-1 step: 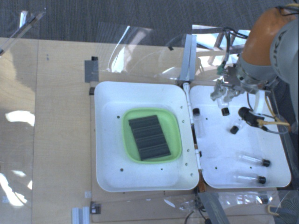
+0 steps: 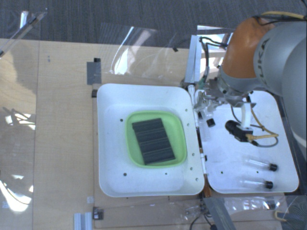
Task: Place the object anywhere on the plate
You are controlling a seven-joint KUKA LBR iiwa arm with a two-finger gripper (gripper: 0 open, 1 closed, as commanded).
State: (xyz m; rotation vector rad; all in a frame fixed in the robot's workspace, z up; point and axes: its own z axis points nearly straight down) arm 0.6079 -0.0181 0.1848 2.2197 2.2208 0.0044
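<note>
Pale wooden bench (image 2: 53, 143), two shallow white bins side by side, left bin (image 2: 108, 176), right bin (image 2: 288, 176)

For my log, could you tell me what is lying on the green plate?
A dark ribbed slab lies flat on the green plate, covering its middle; what is beneath it cannot be seen.

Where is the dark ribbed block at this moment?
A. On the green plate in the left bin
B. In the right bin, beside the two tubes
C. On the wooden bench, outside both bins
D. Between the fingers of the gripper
A: the dark ribbed block lies flat on the green plate inside the left bin.
</note>
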